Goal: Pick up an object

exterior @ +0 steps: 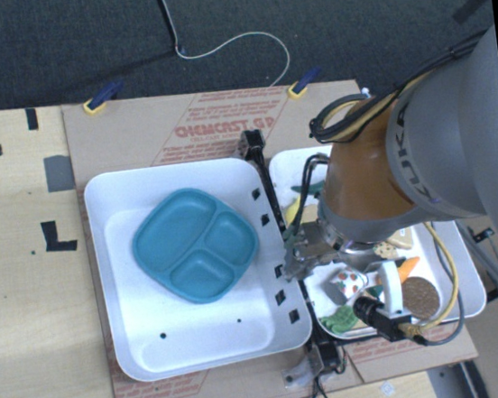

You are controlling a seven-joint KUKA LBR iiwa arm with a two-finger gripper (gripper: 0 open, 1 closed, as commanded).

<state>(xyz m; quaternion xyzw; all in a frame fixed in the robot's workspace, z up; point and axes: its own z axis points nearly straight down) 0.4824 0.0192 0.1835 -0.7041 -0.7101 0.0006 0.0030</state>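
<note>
Cardboard underlies both bins; blue plate (195,243) fills the left, arm (382,176) hides the right's clutter, jaws unreadable.

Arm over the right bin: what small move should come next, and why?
Probably a short, straight descent toward the clutter in the right bin. The arm hangs above that bin, where a brown disc, a green piece and an orange piece lie close together. The wrist hides the gripper, so no grasp shows. The blue plate lies apart in the left bin.

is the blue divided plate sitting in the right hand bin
No, the blue plate lies in the left bin, while the arm hangs over the right bin.
</note>
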